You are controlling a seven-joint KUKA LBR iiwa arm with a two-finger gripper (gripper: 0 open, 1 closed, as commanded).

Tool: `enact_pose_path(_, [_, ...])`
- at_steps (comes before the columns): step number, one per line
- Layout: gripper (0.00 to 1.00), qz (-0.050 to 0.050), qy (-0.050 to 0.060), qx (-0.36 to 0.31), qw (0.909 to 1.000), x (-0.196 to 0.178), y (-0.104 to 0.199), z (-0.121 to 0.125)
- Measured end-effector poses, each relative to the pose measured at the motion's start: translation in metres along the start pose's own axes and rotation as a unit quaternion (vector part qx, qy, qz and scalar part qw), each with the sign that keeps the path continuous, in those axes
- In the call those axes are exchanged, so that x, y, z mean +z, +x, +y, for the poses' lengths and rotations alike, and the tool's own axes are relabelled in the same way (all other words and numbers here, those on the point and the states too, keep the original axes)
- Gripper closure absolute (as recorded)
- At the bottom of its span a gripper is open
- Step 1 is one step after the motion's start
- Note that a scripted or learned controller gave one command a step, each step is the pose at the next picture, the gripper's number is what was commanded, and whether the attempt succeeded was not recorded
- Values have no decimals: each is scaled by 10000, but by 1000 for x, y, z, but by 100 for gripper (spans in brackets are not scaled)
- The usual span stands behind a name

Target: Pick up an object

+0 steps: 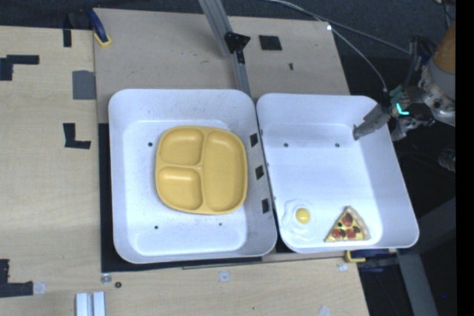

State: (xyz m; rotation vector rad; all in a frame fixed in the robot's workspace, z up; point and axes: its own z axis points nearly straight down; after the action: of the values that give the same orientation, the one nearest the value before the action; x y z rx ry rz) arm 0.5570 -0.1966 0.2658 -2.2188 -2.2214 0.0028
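- My gripper (368, 128) hangs at the upper right rim of the right bin (326, 109), well apart from everything lying inside it.
- One dark grey finger (370, 124) slants down and left across that rim; I cannot tell from this view whether my jaws stand wide or narrow, and nothing shows between them.
- A small teal light glows on my wrist, just to the right of the right bin's upper corner.
- A toy fried egg (300, 218), white with a yellow yolk, lies on the right bin's floor near its lower left corner.
- A toy pizza slice (347, 227), tan crust with red toppings, lies just right of the egg, near the right bin's lower edge; the two are close but apart.
- The left bin (133, 159) sits touching the right bin's left side, and it holds a yellow divided plate (201, 169) with three compartments, lying flat near its middle.
- A grey metal bar (211, 0) runs upward from where the left bin meets the right bin.
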Motion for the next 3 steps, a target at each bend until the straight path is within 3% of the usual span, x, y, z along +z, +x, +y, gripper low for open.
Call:
enact_pose_path(1, [0, -3, -8, -1, 10000, 0, 0, 0])
enact_pose_path(3, [0, 1, 15, 2, 10000, 88, 5, 4])
